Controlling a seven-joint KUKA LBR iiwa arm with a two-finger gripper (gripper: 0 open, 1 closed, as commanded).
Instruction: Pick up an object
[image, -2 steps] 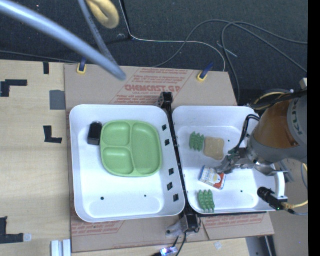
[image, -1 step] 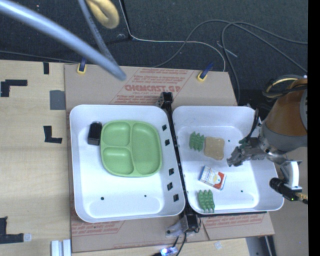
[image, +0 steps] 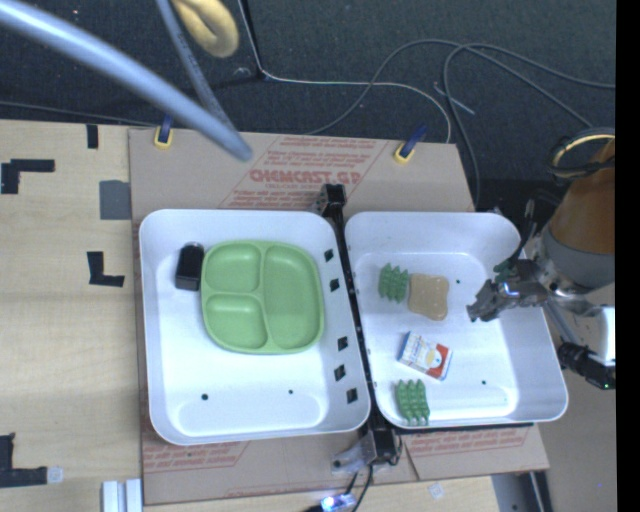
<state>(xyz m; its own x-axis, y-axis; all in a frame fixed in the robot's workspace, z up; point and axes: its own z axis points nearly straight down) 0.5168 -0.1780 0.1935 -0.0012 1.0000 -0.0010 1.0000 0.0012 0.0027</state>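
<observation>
Four items lie in your right bin (image: 520, 395); none is yet lifted.
Your gripper (image: 487, 303) hovers at the bin's right side, well apart from the tan block (image: 430, 296), green brick (image: 395, 283), card (image: 424, 355) and second brick (image: 411, 399). I cannot tell whether the fingers are parted or clenched. Left bin (image: 180, 400) holds a green plate (image: 264, 297), likely spare stock.

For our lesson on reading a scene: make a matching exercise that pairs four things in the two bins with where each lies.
Things:
1. green divided plate
2. black block
3. tan sponge
4. small white packet

Places:
A. right bin, beside the upper green spiky piece
B. left bin, middle
C. right bin, above the lower green spiky piece
D. left bin, at the plate's left edge

Pairs: 1-B, 2-D, 3-A, 4-C
</observation>
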